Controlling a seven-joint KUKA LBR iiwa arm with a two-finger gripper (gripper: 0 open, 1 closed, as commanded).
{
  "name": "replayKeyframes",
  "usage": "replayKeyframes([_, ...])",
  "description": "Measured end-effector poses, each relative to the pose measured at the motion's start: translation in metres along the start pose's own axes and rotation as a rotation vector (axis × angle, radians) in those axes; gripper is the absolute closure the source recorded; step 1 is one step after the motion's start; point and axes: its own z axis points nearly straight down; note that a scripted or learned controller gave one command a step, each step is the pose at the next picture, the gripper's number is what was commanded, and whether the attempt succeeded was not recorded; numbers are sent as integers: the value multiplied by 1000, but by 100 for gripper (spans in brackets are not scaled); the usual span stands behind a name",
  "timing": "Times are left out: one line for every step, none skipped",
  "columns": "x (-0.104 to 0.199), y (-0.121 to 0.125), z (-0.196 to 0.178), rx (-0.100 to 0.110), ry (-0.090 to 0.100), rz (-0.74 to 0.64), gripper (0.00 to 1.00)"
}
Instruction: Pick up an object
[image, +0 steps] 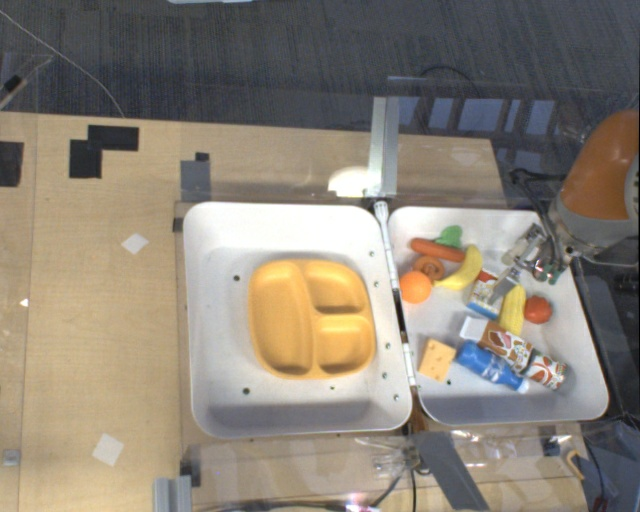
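Grey claw (520, 258) | over right bin (590, 395), above small carton (485, 291) | grip state unclear

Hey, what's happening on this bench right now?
A robot arm reaches in from the right, its gripper hovering over the right bin, which is full of toy food: a carrot, a banana, an orange, a cheese wedge and a blue bottle. Nothing shows between its fingers. The left bin holds a yellow divided tray.
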Motion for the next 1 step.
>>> replayKeyframes([-6, 59, 20, 4, -7, 229, 0])
